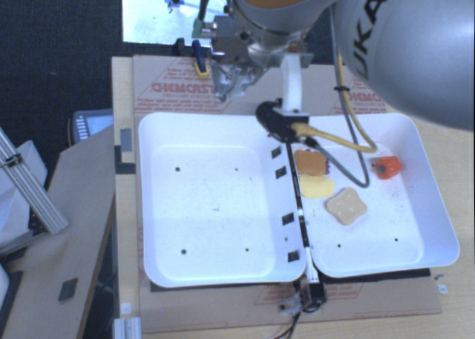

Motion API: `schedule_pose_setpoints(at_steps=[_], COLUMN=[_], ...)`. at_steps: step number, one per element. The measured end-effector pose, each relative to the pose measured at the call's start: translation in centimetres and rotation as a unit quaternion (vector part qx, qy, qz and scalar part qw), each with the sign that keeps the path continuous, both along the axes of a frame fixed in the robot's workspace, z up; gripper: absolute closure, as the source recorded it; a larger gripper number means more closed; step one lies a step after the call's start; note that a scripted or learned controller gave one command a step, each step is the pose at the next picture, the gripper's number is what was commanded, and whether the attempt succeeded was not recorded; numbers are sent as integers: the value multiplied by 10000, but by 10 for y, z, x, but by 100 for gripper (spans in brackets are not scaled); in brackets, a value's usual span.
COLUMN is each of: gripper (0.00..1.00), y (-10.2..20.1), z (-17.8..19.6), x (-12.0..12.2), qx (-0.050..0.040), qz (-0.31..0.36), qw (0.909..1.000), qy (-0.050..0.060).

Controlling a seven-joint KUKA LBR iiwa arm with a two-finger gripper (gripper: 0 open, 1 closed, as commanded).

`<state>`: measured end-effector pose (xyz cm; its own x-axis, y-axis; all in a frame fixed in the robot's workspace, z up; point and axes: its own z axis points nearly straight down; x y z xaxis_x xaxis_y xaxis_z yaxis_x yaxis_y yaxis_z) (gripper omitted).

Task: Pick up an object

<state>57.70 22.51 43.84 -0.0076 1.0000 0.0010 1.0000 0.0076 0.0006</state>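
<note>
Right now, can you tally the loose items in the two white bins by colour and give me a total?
Orange-brown: 1, the flat squarish piece
Yellow: 1, the flat oval piece
Tan: 1, the toast-shaped slice
Orange-red: 1, the small chunky piece with a green spot
Total: 4, all in the right-hand bin

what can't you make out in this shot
- End effector, camera view: blurred, fingers too indistinct to read as open or shut.
- Arm: cut off by the top and right edges.
- Right bin: far rim partly hidden behind the arm.
- Orange item: too small to identify.
</note>
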Motion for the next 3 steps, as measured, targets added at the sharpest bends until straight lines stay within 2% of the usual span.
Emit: schedule_pose_setpoints(at_steps=[1, 2, 3], gripper=[100, 100, 100], y=[10, -33, -141], z=[103, -141, -101], x=[-2, -5, -25], qx=[24, -35, -19], qz=[-4, -48, -89], qw=[10000, 10000, 10000], qy=[-59, 76, -15])
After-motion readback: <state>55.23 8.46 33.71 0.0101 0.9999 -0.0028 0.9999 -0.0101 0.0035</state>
